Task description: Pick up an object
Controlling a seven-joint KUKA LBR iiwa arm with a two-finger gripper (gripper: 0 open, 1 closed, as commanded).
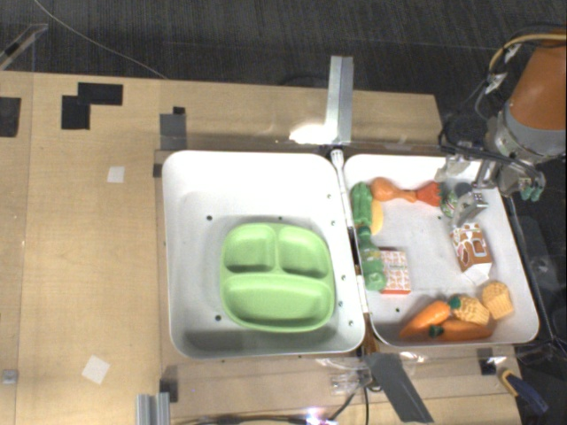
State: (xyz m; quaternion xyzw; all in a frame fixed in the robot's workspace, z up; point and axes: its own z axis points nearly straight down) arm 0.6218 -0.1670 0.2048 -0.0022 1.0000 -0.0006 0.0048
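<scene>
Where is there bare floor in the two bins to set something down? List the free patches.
Left white bin: bare floor rings the green three-compartment plastic tray, widest along the far and left sides. Right white bin: one open patch mid-floor, between the red-and-white printed packet and the small brown-and-white box. Crowded along the divider and near edge, by the orange toy carrots.

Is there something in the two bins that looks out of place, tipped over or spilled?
Nothing stands out. The green tray lies flat and upright in the left bin. In the right bin, the toy food sits loosely along the walls, such as the carrot at the near edge. Nothing has fallen onto the bench.
</scene>
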